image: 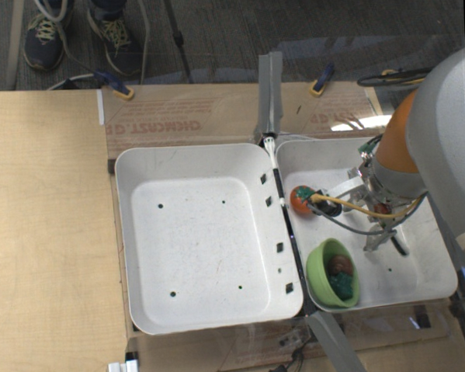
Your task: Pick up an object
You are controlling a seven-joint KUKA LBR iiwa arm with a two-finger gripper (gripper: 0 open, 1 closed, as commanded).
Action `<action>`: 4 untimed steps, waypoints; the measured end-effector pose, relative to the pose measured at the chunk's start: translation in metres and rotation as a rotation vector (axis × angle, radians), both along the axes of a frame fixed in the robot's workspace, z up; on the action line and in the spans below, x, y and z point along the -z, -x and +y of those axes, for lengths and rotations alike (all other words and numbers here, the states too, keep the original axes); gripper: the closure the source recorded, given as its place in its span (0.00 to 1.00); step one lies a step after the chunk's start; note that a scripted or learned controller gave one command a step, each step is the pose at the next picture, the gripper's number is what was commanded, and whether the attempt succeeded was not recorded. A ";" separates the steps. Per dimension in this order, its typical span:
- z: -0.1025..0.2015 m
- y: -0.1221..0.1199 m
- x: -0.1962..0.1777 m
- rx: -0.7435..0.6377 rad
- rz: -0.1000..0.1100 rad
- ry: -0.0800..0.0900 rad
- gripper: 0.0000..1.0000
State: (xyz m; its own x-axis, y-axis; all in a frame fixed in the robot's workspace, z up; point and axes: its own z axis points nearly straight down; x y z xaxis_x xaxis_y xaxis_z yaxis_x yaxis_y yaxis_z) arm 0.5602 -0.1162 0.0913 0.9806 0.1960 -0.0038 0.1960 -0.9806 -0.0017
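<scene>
While my hand (379,232) hangs low over the right bin (424,276), the nearest thing worth taking is the small red-orange ball (302,200), which lies close to that bin's left wall, a little above the green bowl (330,274). The ball sits well to the left of my hand, not beneath it, and whether my hand is released or clenched I cannot tell from this angle.

As I judge it, doing this well means moving left until I am squarely over the ball, then coming straight down so I close across its widest part. It looks round and smooth, so an off-centre pinch would likely squirt it sideways. The bin wall stands close on its left, so I would set my grip along the wall rather than across it.

The bowl looks like soft matte plastic, tipped on its side with something red and green inside; its thin rim would be a second choice. A yellow cable (350,205) loops from my wrist near the ball. Both bins are shallow, white and glossy, on a pale wooden surface (48,230).
</scene>
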 end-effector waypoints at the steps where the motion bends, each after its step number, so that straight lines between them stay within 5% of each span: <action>1: 0.007 0.081 0.001 0.000 0.001 -0.001 0.00; 2: 0.013 0.008 0.001 -0.058 0.000 0.000 0.00; 3: 0.022 0.062 0.001 -0.038 0.001 -0.001 0.00; 4: 0.018 -0.034 -0.009 -0.102 0.000 0.001 0.00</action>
